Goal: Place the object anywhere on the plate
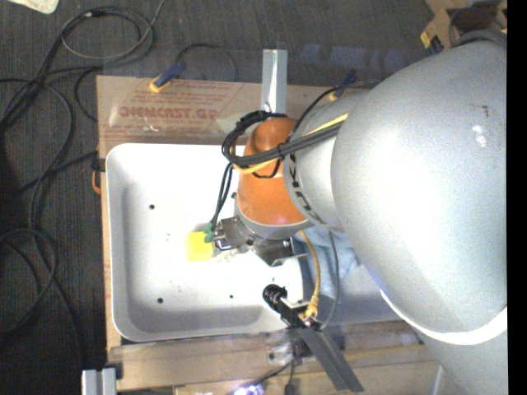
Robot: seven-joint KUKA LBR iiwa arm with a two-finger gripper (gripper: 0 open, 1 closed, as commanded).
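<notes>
arm [428, 196]: grey, enters from the right and covers most of the right half of the view; it hides nearly all of the right bin.
cardboard [156, 109]: brown sheet under the bins, showing behind the left bin. red print along its far strip reads roughly "chemcast gp"; the letters are faint and partly cut off by the arm, so the reading is not certain.
left bin [136, 220]: white, shallow, rounded corners. a few small dark specks on its floor.
right bin [362, 290]: a pale strip of it shows under the arm, just right of the wrist.
band [268, 183]: orange, above the wrist, hanging over the right part of the left bin. black cables loop across its top.
post [273, 76]: upright metal profile behind the bins, just above the band.
gripper [216, 239]: below the band, low over the floor of the left bin, pointing left. a green part shows at its tip. whether the fingers are apart or together cannot be told from this angle.
object [199, 246]: small yellow block on the floor of the left bin, touching or just beside the gripper tip on its left. it cannot be told whether it sits between the fingers.
clip [165, 77]: small blue and yellow item on the far edge of the cardboard, on a cable end.
</notes>
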